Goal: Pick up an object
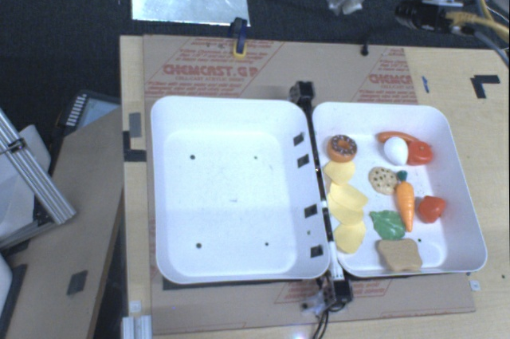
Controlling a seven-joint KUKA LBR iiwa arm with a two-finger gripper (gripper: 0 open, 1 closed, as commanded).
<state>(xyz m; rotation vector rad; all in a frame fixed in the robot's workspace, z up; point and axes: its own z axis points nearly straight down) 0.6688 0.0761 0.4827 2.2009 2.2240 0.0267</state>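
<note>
White bins: two shallow plastic trays side by side on the bench [199, 62]; the left bin [171, 250] is bare, the right bin [466, 238] holds all the toy food.
Gripper: the gripper [348, 1] hangs near the view's top edge, beyond the bins and well apart from every item; whether the fingers are spread or closed I cannot tell, and nothing is seen held.
Targets: a donut [343, 146], an egg [396, 149] touching a red piece [420, 152], a cookie [383, 180], a carrot [406, 205], a tomato [431, 208], a green leaf [387, 224], a bread slice [399, 254], and yellow chips [347, 206] along the bin's left wall.
Handling: these look light, stiff and smooth, so likely to slip.
Best hold: probably the carrot, taken across its thick middle; the flat chips and bread offer little to pinch.
</note>
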